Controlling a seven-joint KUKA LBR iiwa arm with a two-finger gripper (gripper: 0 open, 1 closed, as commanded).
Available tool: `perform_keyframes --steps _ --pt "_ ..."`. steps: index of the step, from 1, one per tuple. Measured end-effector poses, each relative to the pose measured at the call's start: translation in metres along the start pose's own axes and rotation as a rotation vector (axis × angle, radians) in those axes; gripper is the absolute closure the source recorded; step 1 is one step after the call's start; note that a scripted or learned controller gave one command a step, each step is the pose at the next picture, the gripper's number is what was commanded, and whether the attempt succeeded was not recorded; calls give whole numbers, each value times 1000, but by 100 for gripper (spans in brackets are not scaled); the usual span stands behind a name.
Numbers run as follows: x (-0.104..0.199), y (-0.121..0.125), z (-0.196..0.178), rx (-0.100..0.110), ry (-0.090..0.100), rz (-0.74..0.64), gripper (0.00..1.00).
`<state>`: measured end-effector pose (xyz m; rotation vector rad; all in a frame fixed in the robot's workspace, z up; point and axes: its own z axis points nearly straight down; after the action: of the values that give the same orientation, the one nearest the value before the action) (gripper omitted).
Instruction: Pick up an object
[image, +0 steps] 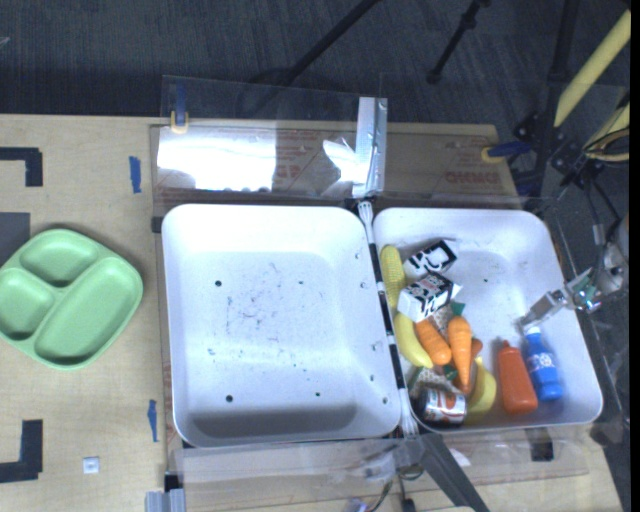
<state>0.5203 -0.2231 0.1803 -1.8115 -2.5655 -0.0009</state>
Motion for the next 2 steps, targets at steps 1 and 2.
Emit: perform_keyframes --steps 1,2 --pt "8 -24 -13 -1 -1 -341 0" --pt "-2 11 94 -6 -2 -290 0"
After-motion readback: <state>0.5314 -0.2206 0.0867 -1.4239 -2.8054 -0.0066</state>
